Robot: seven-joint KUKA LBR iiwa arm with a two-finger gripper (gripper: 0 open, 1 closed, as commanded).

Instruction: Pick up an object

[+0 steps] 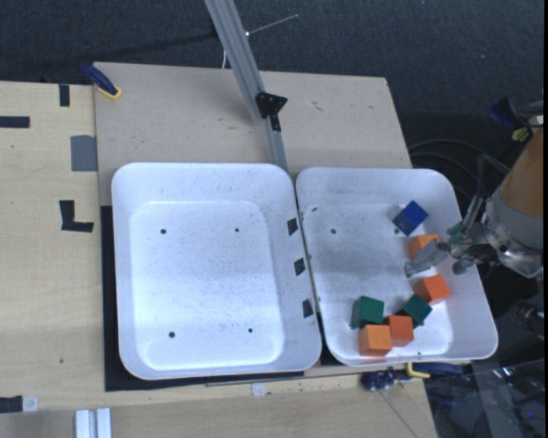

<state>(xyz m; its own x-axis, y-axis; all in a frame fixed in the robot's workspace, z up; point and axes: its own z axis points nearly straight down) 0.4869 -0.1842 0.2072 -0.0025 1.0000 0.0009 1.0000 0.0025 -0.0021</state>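
The gripper (429,261) sits low by the right bin's (347,199) right wall, above an orange block (423,243); whether its jaws are apart or together I cannot tell. A blue cube (410,217) lies just beyond. Toward the near rim cluster 3 more orange blocks (432,288) and 2 green ones (368,310). The left bin (201,272) offers smooth, speckled white floor.

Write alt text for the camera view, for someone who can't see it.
A robot arm's gripper reaches from the right into the right white bin, next to an orange block, with a blue block and other orange and green blocks scattered nearby. The left white bin sits alongside on a wooden bench.
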